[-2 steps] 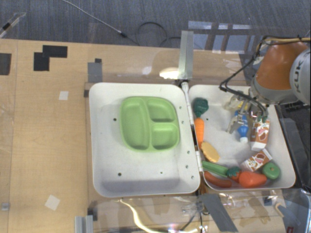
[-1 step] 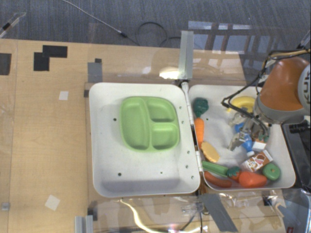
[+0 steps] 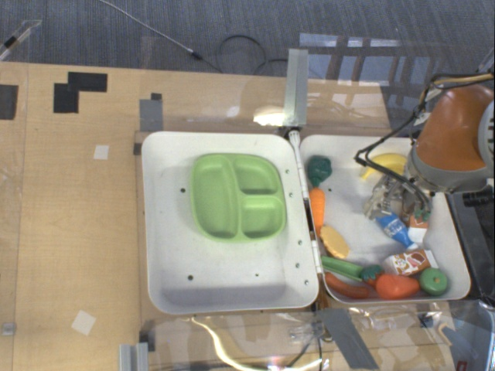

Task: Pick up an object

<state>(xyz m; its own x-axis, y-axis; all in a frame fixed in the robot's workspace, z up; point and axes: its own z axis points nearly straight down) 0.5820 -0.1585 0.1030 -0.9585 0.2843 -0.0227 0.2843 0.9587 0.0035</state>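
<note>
My gripper point(image 3: 393, 205) hangs low in the right bin point(image 3: 462, 273), under the orange wrist band. Its metal fingers stand just above a small blue-and-white packet point(image 3: 394, 229). Whether anything sits between them cannot be made out. A yellow banana point(image 3: 386, 163) lies just behind the gripper. Along the bin's left and front lie a dark green broccoli piece point(image 3: 318, 168), an orange carrot point(image 3: 317, 206), a tan cracker-like slice point(image 3: 335, 242), a green cucumber point(image 3: 345, 267), a red chilli point(image 3: 346, 287), a red tomato point(image 3: 397, 286), a small red-and-white carton point(image 3: 409, 263) and a green round fruit point(image 3: 434, 282).
The left bin point(image 3: 166, 284) holds a light green divided plate point(image 3: 237, 196) near its middle. A metal divider rail point(image 3: 305, 207) runs between the two bins. Black cables loop over the right bin's far right side beside the arm.
</note>
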